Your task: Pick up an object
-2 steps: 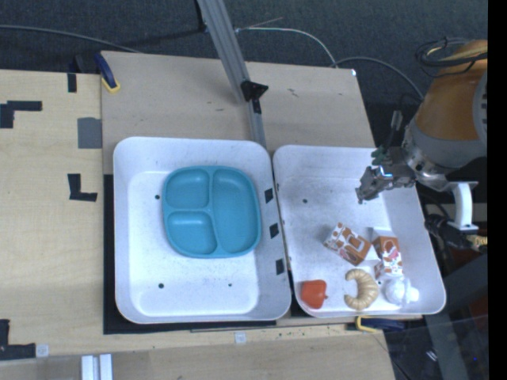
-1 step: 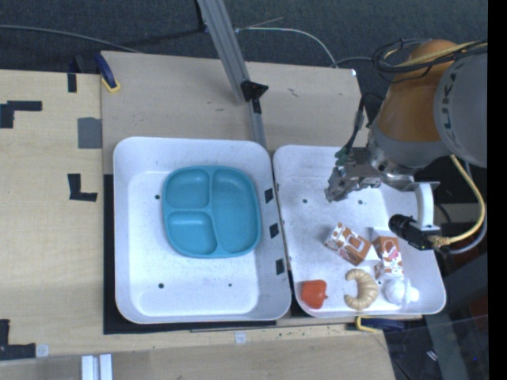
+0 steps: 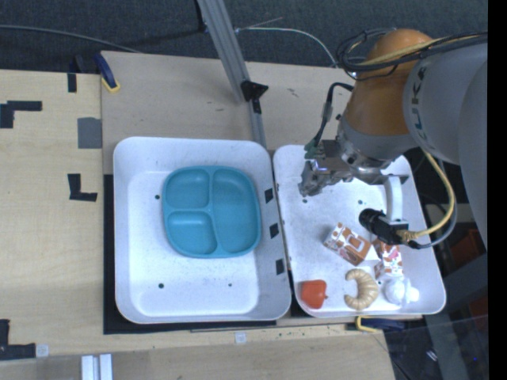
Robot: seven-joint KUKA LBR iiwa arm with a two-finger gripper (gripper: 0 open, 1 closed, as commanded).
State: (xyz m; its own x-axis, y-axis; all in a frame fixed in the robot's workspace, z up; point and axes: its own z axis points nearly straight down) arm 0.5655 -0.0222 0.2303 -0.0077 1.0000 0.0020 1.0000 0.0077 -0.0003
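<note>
You're in the approach step here, nothing lifted yet. Your gripper [image 3: 310, 182] hangs over the upper left of the right bin [image 3: 295, 236], with bare white floor under its fingertips and nothing between them. Whether the jaws are spread or closed, I cannot tell from this angle, so don't count on either.

The things to pick sit well apart from the gripper, down toward 5 o'clock from it. There's a patterned packet [image 3: 347, 243] near the bin's middle, a croissant [image 3: 362, 288] below it, a red tomato-like piece [image 3: 314, 293] at the bin's 7 o'clock corner, and small white bits [image 3: 398, 291] at the 5 o'clock corner.

My read: the next move calls for a slide toward 5 o'clock and a drop onto 1 target. The packet looks nearest and has open floor on its 9 o'clock side. The tomato sits hard by the bin wall, so finger room looks tight there. The croissant lies just beside the white bits.

The left bin [image 3: 135, 212] holds a blue divided plate [image 3: 211, 212].
</note>
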